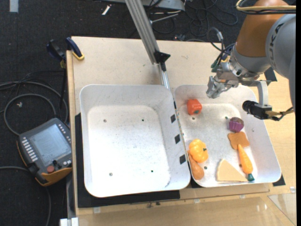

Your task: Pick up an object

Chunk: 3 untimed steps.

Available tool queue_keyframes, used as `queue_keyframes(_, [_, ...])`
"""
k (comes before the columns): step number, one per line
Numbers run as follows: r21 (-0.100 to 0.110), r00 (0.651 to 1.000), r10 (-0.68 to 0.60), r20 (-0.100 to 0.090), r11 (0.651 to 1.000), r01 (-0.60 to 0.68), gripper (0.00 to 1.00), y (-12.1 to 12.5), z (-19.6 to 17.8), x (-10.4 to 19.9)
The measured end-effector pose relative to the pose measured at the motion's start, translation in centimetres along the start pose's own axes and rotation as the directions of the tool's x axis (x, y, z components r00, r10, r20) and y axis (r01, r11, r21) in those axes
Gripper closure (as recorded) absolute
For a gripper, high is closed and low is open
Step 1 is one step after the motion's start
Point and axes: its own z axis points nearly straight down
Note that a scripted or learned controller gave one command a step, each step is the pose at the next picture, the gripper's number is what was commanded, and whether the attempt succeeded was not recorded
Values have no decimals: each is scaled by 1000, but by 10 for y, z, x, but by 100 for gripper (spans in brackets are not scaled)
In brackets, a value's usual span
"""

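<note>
The gripper (214, 89) is hovering near the red pepper (194, 106); whether it is open cannot be told. The pepper is looking light, smooth and slippery, so gripping across its body seems best.

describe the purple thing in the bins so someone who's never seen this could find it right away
Look in the right-hand white bin, along its right side, about midway down. The purple toy vegetable sits there, just above a tan piece and an orange carrot. It is the one dark purple, rounded item among orange, red and tan neighbours.

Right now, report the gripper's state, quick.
Gripper: above the far rim of the right bin, nothing seen between its fingers; open or shut cannot be told.
</note>
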Motion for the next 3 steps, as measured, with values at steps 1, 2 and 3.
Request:
queue_keyframes(1, [8, 1000, -5, -3, 1000, 5, 100, -19, -1, 45])
queue_keyframes(2, [8, 1000, -5, -3, 1000, 5, 100, -38, -4, 91])
queue_keyframes(3, [7, 1000, -7, -4, 1000, 7, 100, -50, -16, 145])
